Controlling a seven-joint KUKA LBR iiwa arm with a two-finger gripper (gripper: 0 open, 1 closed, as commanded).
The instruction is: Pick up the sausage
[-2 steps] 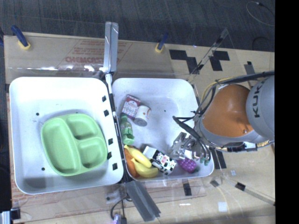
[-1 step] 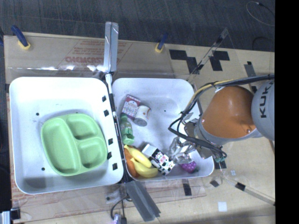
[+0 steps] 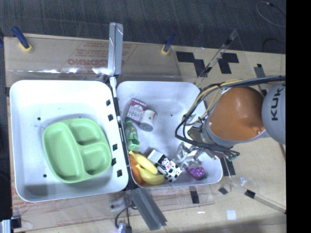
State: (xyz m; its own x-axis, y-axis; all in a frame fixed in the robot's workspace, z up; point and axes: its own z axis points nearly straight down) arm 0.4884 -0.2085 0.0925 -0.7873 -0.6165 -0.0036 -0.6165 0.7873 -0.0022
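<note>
My gripper (image 3: 187, 155) hangs low in the front of the right bin (image 3: 167, 92), under the orange wrist band (image 3: 235, 113). It sits between a black-and-white spotted cube (image 3: 168, 168) and a bunch of purple grapes (image 3: 196, 172). An orange-brown piece (image 3: 134, 173) lies in the bin's front left corner, mostly covered by a yellow banana (image 3: 147, 168); I cannot tell whether it is the sausage. Nothing shows in the gripper's grasp.
A maroon carton (image 3: 136, 109) and a small white can (image 3: 148, 120) lie in the middle of the right bin, with a green bottle (image 3: 131, 135) along its left wall. The left bin (image 3: 24, 101) holds a green divided tray (image 3: 77, 149). Black cables (image 3: 192, 113) loop beside the wrist.
</note>
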